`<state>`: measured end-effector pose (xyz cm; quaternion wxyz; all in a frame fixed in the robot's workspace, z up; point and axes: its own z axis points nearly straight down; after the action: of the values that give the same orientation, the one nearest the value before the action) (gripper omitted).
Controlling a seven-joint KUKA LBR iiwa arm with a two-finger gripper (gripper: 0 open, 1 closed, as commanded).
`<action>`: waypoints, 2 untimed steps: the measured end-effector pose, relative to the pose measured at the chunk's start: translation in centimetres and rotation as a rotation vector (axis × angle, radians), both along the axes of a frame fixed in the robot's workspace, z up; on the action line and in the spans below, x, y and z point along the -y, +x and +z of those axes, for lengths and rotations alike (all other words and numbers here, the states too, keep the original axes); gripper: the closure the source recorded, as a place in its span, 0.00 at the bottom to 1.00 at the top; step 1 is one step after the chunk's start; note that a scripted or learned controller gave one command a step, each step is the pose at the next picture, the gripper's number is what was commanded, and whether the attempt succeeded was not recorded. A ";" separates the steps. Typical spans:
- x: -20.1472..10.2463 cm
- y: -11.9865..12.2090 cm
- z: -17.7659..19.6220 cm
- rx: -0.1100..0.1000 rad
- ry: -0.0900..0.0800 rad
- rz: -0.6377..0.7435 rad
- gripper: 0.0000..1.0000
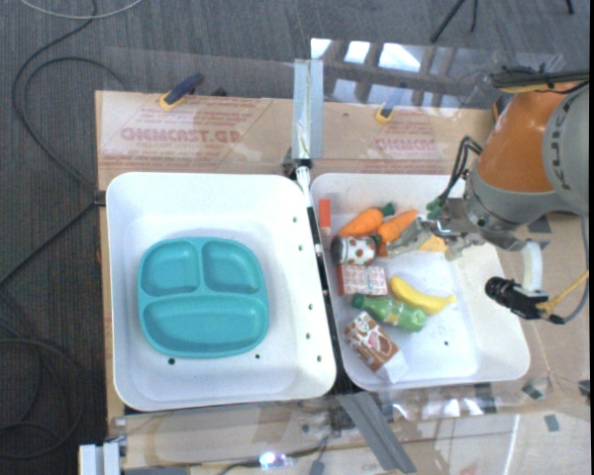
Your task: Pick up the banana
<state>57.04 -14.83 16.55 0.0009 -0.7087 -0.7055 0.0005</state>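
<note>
Yellow banana (423, 296) lies loose at centre-right; gripper (444, 234) sits above-right, jaw state unclear, nothing visibly held.

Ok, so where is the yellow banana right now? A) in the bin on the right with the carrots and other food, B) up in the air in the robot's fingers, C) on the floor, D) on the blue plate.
A: the banana lies in the right bin, beside the green bottle and below the carrots.
</note>
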 end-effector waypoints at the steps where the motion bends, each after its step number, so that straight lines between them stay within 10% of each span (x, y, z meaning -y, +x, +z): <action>1: 0.6 -2.4 -6.6 0.015 -0.003 0.040 0.00; 2: -0.8 -1.4 0.5 0.001 -0.001 0.039 0.00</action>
<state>55.66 -14.02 17.07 0.0005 -0.6947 -0.7193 0.0005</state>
